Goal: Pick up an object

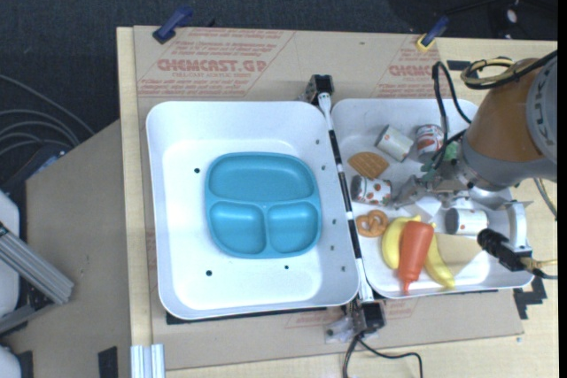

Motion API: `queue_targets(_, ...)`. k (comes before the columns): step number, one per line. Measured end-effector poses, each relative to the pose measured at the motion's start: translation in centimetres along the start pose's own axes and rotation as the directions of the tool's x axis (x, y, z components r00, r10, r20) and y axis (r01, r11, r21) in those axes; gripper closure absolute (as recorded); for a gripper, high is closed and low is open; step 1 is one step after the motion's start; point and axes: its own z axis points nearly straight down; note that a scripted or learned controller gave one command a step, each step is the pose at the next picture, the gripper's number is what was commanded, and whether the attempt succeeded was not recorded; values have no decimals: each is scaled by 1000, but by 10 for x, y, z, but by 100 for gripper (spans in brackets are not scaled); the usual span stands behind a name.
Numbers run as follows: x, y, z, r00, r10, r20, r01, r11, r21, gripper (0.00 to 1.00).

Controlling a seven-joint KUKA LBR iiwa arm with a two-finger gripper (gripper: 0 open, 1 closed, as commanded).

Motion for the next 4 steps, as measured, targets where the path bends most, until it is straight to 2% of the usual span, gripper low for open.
queue_targets(1,11,80,3,1000,2,0,-2,1000,4,0)
queue_targets(2,40,99,7,1000,7,0,-7,1000,22,0)
queue_targets(3,42,106,-8,1000,-1,2,1,1000,-1,100)
queue_targets(4,81,124,-140,1000,-1,2,1,1000,-5,100)
